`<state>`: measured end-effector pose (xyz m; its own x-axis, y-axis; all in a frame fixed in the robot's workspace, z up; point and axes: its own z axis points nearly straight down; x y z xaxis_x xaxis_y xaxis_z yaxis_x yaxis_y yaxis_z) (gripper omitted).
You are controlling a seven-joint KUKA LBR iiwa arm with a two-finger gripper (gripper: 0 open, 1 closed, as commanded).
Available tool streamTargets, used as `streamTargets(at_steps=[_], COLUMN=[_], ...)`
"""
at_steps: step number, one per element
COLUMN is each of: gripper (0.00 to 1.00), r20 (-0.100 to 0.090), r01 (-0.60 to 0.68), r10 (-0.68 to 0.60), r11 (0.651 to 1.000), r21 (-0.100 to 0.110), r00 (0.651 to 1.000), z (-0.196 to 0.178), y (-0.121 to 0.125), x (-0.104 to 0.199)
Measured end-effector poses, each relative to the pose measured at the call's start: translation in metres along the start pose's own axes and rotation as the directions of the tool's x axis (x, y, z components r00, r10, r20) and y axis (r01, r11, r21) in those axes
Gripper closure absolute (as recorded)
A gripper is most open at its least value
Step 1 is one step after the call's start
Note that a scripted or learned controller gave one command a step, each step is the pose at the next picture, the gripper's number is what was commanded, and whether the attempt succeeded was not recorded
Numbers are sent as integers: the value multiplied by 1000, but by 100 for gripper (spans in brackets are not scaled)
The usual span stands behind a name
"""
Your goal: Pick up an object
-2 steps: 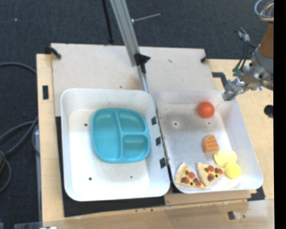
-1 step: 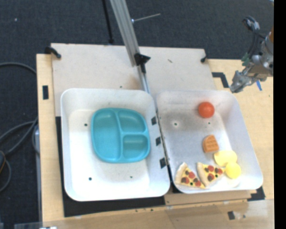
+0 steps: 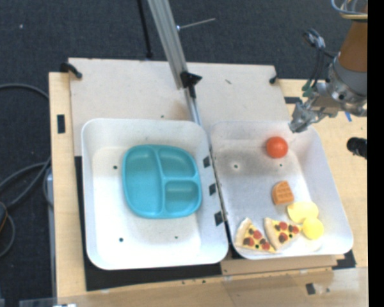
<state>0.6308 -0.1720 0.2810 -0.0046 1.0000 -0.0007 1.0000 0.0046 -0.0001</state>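
Over the far right corner of the right-hand bin (image 3: 320,165), my claw (image 3: 299,124) hangs at the rim with nothing between its tips; whether it stands apart or together I cannot tell from this slanted view. The orange ball (image 3: 276,147) is the nearest piece, lying just beside the claw, toward the bin's middle and a little nearer the camera. Being round, it has no long axis to line up with. Nearer the camera from the ball sits a small waffle (image 3: 282,192), then two yellow discs (image 3: 306,219) by the bin's right wall, and two pizza slices (image 3: 267,234) along its near edge. The left-hand bin (image 3: 102,235), well apart from the ball, carries a blue divided plate (image 3: 160,181). Both bins rest on the table (image 3: 64,171). By my judgement the ball is the likely pick, calling for a short move inward and down. No brand, label or writing can be read.
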Motion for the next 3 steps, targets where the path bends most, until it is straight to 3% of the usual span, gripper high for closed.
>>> streamTargets(at_steps=[3], gripper=[100], r20=[-2], r01=[3], r10=[-3], r11=[1000], r21=[1], r00=[1000], z=[27], y=[1], x=[152])
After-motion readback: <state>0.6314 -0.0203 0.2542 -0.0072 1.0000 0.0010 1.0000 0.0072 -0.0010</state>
